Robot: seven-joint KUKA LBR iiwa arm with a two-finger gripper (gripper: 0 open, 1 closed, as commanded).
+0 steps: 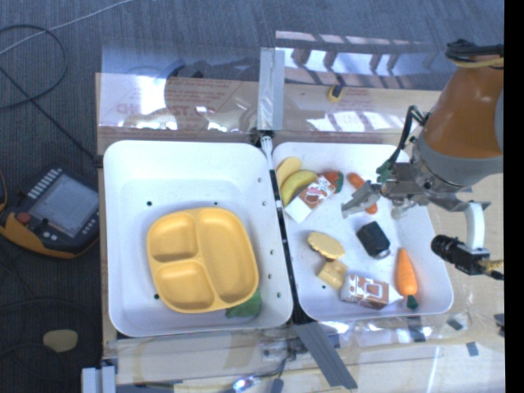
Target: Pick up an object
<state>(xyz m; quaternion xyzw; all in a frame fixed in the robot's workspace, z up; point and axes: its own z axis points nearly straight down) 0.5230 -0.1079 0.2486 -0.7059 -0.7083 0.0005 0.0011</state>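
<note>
While the grey arm [467, 113] with its orange band reaches in from the right, its claw [383, 199] hangs over the upper middle of the right bin [438, 297] — whether it is spread or pressed together I cannot tell, and nothing shows gripped in it. Just beside the claw, toward the divider, lie a small orange-red piece [354, 180], a red and green piece [332, 178] and a brown and white packet [309, 197], with a yellow banana [293, 180] against the bin's left wall. Below the claw sits a black object [374, 238], apart from it. An orange carrot [405, 275] with a green tip lies near the bin's right wall. A tan oval cookie [326, 245] rests left of the black object, a pale yellow block [331, 274] just under it, and a brown and white box [365, 290] near the front edge. The left bin [131, 178] holds a yellow divided plate [201, 258] — something green [245, 306] peeks from beneath its front corner. Both bins sit side by side on the counter [164, 105].
</note>
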